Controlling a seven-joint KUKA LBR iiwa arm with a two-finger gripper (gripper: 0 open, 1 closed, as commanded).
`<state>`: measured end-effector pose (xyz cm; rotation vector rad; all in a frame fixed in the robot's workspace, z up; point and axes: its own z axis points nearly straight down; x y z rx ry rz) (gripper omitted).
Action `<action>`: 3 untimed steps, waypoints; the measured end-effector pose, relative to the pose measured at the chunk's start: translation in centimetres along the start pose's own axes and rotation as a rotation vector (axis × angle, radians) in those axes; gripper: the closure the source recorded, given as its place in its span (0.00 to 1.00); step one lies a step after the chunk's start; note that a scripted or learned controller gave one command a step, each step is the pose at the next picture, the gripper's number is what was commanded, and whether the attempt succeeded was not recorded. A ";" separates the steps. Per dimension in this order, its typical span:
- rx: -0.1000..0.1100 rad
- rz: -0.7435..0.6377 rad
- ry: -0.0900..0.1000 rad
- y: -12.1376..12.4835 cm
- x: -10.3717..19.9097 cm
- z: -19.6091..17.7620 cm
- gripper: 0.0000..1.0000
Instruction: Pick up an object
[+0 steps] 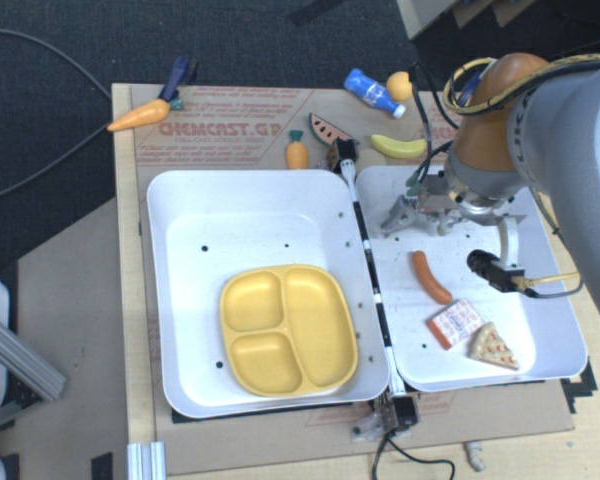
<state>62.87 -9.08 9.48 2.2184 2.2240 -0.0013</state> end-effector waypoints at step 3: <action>-0.002 0.001 0.002 -4.0 7.1 -9.0 1.00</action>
